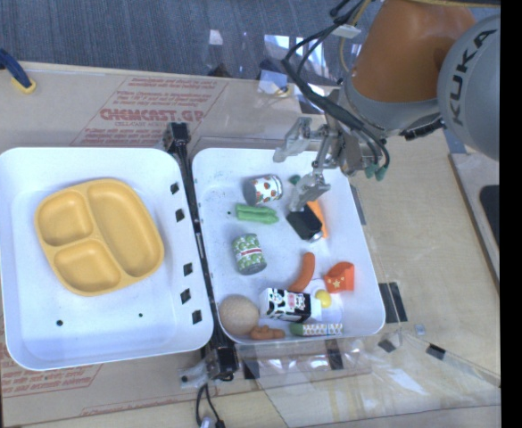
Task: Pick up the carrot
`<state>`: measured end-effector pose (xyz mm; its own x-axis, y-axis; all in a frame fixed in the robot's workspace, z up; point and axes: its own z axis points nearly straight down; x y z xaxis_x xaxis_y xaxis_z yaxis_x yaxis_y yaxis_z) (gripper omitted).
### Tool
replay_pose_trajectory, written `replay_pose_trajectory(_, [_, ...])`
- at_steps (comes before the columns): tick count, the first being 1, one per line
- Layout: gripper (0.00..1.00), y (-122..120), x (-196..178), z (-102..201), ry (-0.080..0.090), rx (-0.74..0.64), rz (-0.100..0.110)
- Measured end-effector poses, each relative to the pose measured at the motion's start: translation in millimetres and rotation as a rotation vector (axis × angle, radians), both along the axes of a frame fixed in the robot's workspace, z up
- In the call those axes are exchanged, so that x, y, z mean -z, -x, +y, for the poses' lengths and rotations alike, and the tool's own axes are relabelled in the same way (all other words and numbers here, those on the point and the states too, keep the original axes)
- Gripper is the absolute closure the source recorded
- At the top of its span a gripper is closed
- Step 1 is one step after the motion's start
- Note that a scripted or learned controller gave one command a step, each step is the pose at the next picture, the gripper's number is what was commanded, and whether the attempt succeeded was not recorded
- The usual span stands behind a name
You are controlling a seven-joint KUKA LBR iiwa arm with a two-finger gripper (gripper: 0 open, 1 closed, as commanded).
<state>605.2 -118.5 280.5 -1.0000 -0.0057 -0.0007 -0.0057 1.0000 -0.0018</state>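
Carrot (303, 271) is lying slantwise in the right bin (209, 239), between the striped can (250, 253) and the red block (340, 277); tool (311, 185) is hovering above, grip state indeterminable; carrot is probably light, stiff, smooth, so gripping mid-length across the narrow width looks best.

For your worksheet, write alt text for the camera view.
The tool hangs over the right bin, just above a black block with the carrot beside it, among small toy foods. The left bin holds a yellow divided tray.
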Motion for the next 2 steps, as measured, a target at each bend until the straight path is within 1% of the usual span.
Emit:
replay_pose_trajectory(1, [0.0,13,79,-53,-0.002,-0.193,0.005])
replay_pose_trajectory(2, [0.0,-5,189,-90,-0.002,0.01,0.001])
